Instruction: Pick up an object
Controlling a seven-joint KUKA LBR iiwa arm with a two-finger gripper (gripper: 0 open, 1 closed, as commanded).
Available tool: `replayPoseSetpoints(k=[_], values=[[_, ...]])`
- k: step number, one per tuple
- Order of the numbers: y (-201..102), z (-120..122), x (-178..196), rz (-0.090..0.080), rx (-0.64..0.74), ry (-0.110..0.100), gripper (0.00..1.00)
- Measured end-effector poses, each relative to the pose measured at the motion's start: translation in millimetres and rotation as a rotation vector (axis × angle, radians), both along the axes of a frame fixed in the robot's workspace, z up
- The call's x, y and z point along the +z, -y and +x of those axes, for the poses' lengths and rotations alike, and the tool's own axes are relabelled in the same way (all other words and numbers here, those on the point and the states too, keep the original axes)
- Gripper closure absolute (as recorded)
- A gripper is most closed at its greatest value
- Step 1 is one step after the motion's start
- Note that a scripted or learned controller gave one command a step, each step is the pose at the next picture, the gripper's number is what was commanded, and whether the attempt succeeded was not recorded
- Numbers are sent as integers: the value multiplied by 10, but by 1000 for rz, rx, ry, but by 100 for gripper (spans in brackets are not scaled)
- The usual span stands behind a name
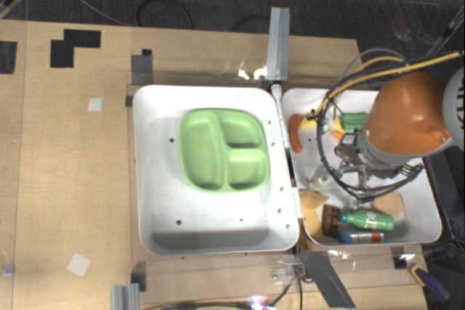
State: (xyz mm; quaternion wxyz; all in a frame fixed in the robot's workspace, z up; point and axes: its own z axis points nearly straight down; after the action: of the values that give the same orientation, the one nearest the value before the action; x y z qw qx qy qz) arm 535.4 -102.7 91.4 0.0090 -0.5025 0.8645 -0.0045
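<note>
The arm [407, 116] hangs over the right bin [430, 218], its orange band hiding the jaws, so their state cannot be told. A green bottle [367, 220] lies near the front wall beside a brown item [330, 220], possibly a packet. A green divided tray [221, 149] sits in the left bin [156, 178].

- Wooden table [65, 178] carries two white bins.
- Left bin [156, 229] sits mid-table.
- Right bin [429, 225] touches the left bin's right side.
</note>
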Motion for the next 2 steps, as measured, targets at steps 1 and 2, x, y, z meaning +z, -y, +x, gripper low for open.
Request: replayPoseSetpoints(k=[1, 2], values=[[265, 240, -6, 1, -24, 0, 0], [460, 1249, 39, 2, -101, -11, 0]])
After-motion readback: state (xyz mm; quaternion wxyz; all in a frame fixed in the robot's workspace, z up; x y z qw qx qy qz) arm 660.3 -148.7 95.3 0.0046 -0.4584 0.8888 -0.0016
